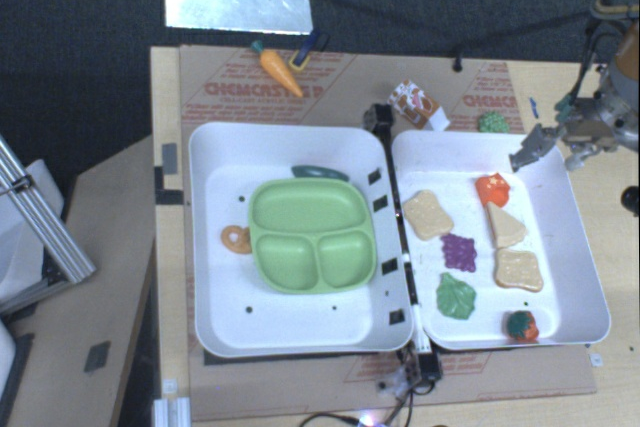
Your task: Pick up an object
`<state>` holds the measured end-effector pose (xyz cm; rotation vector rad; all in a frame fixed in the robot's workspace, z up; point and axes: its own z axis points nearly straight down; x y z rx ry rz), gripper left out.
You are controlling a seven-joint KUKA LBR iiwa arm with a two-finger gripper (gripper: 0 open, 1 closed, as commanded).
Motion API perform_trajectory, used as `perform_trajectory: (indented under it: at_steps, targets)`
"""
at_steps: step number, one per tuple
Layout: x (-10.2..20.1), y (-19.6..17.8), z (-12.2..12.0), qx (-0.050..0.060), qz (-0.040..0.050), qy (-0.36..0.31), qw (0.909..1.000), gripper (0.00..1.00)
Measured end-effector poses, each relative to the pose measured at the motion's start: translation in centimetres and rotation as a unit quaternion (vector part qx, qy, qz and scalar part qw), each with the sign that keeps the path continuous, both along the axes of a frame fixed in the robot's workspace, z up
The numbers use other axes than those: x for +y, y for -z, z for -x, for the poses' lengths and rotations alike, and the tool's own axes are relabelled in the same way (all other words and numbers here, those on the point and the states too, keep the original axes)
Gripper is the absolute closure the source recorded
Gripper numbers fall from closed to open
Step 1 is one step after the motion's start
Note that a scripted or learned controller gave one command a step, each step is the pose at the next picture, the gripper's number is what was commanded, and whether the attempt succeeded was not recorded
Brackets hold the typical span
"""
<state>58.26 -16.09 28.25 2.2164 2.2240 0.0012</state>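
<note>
The left bin (pixel 215 215) holds a big green tray (pixel 310 233) in its middle, with a small orange ring (pixel 236 239) beside the tray's left edge. The right bin (pixel 570 205) holds toy foods: a bread slice (pixel 428 214), a toast piece (pixel 518 269), purple grapes (pixel 459 251), a green leaf (pixel 455 297) and a red pepper (pixel 491 188). The gripper (pixel 545 147) hangs over the right bin's far right corner, fingers apart, holding nothing. A carrot (pixel 278 71) lies on the bench past the left bin.
</note>
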Motion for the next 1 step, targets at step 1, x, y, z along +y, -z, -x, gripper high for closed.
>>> perform_trajectory:
  at_steps: [1]
  targets:
    - [0.69, 5.93, -0.48, 0.002, -0.0007, 0.0, 1.0, 0.0]
